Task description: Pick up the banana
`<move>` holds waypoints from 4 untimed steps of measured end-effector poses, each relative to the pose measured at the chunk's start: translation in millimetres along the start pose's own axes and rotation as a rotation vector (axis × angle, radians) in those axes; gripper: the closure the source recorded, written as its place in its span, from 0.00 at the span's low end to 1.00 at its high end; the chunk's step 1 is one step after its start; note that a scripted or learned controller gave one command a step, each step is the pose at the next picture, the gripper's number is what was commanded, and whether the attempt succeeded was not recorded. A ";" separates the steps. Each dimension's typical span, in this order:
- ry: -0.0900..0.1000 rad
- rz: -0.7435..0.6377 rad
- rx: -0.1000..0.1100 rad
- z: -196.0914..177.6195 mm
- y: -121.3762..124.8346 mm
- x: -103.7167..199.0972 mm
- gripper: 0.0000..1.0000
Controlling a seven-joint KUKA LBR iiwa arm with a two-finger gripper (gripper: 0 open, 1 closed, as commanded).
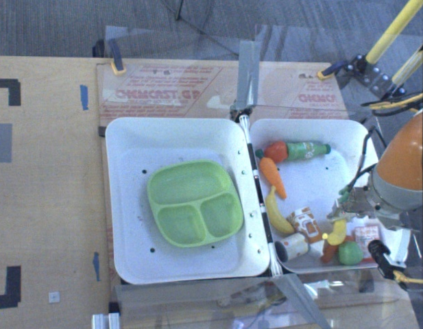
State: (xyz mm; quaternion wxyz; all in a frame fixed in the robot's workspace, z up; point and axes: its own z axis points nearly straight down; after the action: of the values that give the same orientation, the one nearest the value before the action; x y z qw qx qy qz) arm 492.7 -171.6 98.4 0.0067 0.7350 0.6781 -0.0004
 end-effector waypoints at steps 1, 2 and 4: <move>0.008 0.134 0.014 -104.6 77.4 79.6 1.00; 0.007 0.268 0.018 -85.3 66.2 140.8 1.00; 0.009 -0.141 0.011 -168.2 72.8 163.5 0.00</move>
State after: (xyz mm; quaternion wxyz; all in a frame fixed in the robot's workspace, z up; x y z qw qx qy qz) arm 576.9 -12.7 265.7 -0.0007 0.6853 0.7283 -0.0013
